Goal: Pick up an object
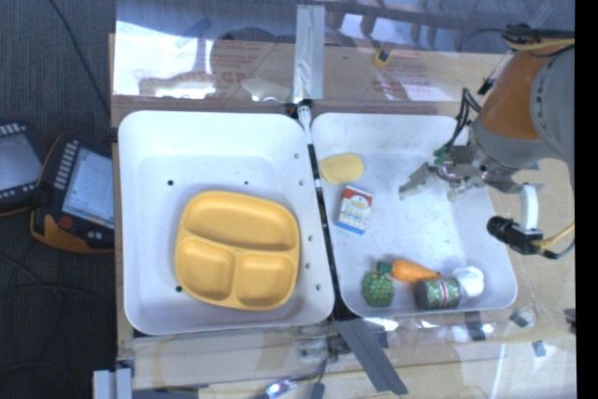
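1. Hovering over the right bin (486, 210), my pincer (432, 179) sits at its upper right part, with the arm reaching in from the right under its orange band (509, 103).
2. My fingers are spread wide with nothing between them; one prong points left towards the middle of the bin, the other sits closer to the wrist.
3. The step in hand, as I judge it, is the approach: I have picked nothing, and I am not touching any of the objects.
4. The things I could take all lie in the right bin: a yellow lemon-like piece (340, 167) near the divider, a small red-and-white box (354, 208) just below it, and along the bottom edge a green vegetable (377, 287), a carrot (412, 271) touching it, a dark can (438, 293) and a white lid-like bit (470, 278) beside the can.
5. The left bin (140, 201) holds a yellow divided plate (238, 249), well apart from me.
6. Next I would need to pick one target; the box and the yellow piece look nearest and stand free. That calls for shifting left, lining the prongs either side, lowering, then closing.
7. The crowded bottom group looks riskier, since neighbours touch.
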You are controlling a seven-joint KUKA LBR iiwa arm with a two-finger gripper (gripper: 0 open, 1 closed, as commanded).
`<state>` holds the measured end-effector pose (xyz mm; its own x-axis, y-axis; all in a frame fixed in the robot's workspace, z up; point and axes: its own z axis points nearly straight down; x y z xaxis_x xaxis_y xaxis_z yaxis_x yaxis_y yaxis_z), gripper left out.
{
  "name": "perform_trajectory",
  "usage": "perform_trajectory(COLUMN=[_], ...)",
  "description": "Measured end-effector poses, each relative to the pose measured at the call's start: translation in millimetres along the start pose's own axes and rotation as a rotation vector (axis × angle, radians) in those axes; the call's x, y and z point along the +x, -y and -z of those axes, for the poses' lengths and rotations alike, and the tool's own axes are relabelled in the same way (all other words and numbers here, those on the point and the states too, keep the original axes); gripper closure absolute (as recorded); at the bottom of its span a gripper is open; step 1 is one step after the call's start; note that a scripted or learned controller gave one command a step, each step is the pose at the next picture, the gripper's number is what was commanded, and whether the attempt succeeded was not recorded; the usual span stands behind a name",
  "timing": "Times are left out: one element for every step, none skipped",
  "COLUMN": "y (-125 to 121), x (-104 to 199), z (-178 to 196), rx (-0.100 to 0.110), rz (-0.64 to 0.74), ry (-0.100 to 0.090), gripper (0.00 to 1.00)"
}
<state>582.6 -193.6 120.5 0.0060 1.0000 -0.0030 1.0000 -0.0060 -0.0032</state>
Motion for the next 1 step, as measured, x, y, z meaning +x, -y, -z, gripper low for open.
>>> perform_trajectory(y=[-50.7], x=[1.3], z=[-4.7], rx=[-0.001], rz=[-0.114], ry=[0.0], gripper=[0.0])
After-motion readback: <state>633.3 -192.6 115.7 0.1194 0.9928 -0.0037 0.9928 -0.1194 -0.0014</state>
